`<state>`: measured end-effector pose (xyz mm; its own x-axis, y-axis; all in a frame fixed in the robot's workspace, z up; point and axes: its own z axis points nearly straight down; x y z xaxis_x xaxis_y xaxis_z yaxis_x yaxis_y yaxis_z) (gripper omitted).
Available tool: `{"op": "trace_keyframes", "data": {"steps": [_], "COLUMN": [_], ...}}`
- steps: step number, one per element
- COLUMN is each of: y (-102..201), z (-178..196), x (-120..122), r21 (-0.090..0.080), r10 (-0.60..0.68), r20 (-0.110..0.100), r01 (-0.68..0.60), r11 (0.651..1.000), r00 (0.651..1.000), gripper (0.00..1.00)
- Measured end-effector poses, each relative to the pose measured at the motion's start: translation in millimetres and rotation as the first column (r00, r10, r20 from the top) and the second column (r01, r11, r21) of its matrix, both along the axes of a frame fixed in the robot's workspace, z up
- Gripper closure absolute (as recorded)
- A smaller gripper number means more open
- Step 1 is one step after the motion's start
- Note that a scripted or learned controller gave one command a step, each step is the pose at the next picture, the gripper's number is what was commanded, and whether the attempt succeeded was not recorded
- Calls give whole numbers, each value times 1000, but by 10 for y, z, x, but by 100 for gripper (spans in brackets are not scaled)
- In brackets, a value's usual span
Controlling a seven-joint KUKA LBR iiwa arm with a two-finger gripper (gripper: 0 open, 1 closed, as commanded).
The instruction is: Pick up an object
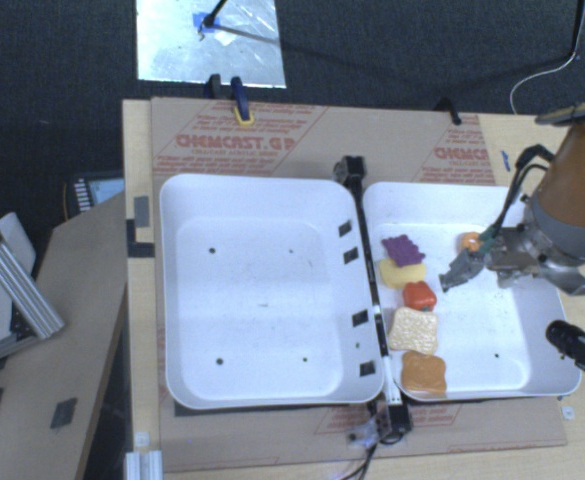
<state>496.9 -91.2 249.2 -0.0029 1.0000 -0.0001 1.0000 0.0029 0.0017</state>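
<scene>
Several small food-like pieces lie along the left side of the right bin [512, 368]: a purple piece [403, 249], a yellow piece [399, 272], a red piece [419, 295], a pale cracker-like square [413, 330] and an orange-brown slab [424, 372]. A small orange ball [469, 240] sits farther right. My gripper [459, 271] hangs over the middle of the right bin, just right of the red piece and below the orange ball. Nothing shows between its fingers.
The left bin [262, 368] stands beside the right one, with a black divider strip [364, 268] between them. Cardboard [272, 138] lies under both bins. A shiny metal sheet [210, 28] rests on the dark floor behind.
</scene>
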Motion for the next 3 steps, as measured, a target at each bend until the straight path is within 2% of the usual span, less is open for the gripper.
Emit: {"op": "trace_keyframes", "data": {"steps": [1,2,3], "y": [0,1045,1437], "z": [111,917,2054], "x": [11,35,-97], "r21": [-1,5,3], "r10": [2,12,6], "r20": [3,9,14], "r01": [-2,-12,-6], "r11": [1000,1000,1000], "r00": [1000,1000,1000], "gripper": [100,100,100]}}
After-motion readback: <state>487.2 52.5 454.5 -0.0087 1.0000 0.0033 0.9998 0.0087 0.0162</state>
